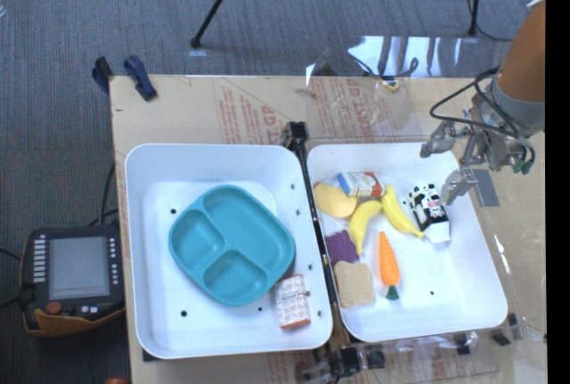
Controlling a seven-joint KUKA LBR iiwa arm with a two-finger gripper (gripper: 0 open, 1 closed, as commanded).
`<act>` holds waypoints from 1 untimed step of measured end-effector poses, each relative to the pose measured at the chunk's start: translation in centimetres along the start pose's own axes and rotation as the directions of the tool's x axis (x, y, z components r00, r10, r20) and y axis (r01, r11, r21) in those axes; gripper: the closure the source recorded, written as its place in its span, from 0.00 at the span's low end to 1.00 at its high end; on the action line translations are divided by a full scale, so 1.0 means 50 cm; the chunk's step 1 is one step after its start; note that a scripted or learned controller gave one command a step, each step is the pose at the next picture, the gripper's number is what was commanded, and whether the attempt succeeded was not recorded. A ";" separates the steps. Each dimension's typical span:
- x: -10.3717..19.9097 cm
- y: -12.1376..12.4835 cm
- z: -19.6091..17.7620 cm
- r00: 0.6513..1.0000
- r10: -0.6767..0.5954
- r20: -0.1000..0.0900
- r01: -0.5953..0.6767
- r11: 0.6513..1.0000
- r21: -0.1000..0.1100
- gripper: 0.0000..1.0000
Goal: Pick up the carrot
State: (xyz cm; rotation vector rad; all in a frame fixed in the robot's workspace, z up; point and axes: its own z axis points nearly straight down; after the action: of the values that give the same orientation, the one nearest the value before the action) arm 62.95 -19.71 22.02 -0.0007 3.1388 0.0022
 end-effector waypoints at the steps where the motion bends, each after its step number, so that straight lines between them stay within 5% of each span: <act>1: 0.132 0.082 0.261 0.995 -0.097 -0.016 0.097 0.995 -0.007 0.00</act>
State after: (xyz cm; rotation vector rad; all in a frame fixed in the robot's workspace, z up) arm 56.38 -15.59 8.97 -0.1544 3.1516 0.0123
